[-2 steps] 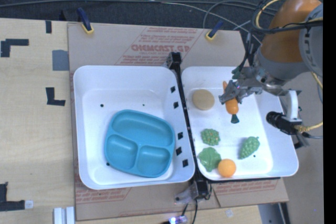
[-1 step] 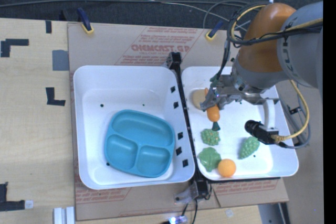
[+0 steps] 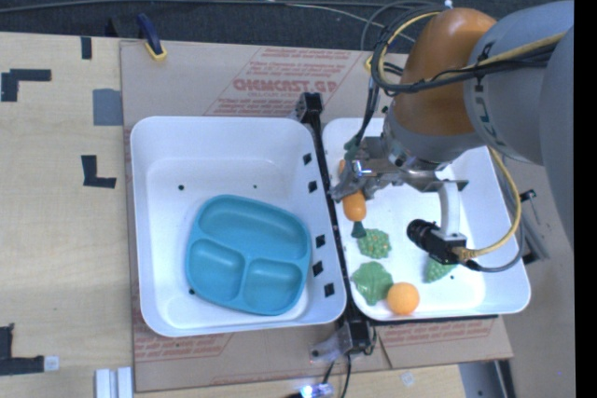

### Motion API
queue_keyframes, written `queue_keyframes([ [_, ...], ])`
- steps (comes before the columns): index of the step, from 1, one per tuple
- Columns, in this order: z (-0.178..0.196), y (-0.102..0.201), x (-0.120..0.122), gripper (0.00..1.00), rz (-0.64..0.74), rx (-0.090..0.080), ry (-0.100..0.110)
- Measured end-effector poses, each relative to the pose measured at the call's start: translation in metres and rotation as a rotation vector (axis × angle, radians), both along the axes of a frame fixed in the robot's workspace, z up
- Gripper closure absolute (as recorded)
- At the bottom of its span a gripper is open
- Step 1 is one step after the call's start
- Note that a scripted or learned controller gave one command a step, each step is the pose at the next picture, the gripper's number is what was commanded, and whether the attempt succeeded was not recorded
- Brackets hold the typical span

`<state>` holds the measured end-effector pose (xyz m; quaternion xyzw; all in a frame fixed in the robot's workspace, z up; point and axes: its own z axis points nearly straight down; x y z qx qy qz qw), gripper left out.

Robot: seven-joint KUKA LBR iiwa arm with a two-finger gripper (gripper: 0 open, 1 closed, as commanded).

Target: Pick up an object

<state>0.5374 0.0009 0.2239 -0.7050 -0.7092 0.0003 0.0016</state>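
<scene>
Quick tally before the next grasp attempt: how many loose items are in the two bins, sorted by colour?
Green: 3, at and, partly hidden by the arm's fittings
Orange: 2, a ball and a piece near the gripper
Blue: 1, a divided tray in the left bin
Total: 6

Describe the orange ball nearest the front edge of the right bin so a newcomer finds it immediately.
Go to the right bin, the one under the arm. Along its near edge sits the orange ball, beside a green leafy piece. Unlike the other orange piece near the divider, it lies clear of the arm.
</scene>
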Motion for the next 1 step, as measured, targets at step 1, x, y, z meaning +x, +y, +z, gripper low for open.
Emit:
queue_keyframes([
  [1,-0.0013,0.0488,0.0029,1.00,0.001,0.000,0.000],
])
